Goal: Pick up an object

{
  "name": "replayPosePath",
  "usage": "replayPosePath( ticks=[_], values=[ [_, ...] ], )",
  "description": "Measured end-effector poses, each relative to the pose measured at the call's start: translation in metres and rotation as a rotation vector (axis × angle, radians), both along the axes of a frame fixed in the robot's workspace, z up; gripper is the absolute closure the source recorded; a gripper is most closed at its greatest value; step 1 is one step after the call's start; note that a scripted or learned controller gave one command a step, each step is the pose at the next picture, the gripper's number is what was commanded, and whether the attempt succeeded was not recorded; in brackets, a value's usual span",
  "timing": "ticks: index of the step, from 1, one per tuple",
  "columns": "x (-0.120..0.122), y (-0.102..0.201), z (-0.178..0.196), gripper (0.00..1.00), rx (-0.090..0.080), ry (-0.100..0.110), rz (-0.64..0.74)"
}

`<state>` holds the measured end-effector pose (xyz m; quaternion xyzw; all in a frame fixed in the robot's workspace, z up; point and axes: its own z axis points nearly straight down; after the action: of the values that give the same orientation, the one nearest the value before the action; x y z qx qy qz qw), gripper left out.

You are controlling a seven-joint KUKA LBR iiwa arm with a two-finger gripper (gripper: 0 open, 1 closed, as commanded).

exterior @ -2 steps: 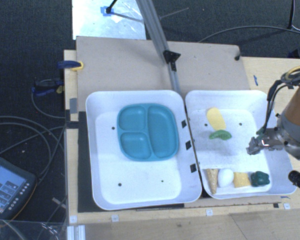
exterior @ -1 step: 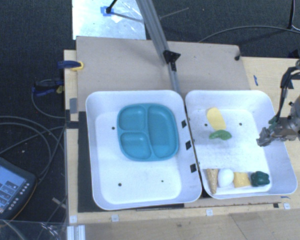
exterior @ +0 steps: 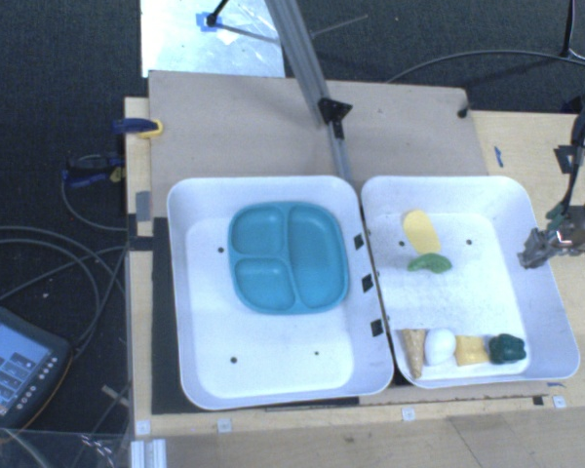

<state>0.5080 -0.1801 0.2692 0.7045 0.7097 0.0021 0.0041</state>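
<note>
Gripper [exterior: 538,252]: over the right bin's [exterior: 541,305] right rim.
Yellow object [exterior: 419,229]: well left of it.
Grip state: cannot tell.

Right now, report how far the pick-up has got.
Nothing looks done yet. The end effector sits at the right bin's right rim, with no object between its fingers. Every item lies in that bin: the yellow piece, the green piece, and the cone, white ball, yellow block and dark green object along the near edge. Reach, grasp and lift all remain.
</note>
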Motion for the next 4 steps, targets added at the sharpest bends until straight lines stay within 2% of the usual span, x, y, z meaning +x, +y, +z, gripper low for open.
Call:
replayPosePath(
  ticks=[2,3,4],
  values=[
    [0.038,0.098,0.005,1.00,0.004,0.004,0.004],
    [0.049,0.145,-0.012,1.00,0.005,0.009,0.003],
    [0.070,0.187,-0.012,1.00,0.004,0.006,0.003]
  ],
)
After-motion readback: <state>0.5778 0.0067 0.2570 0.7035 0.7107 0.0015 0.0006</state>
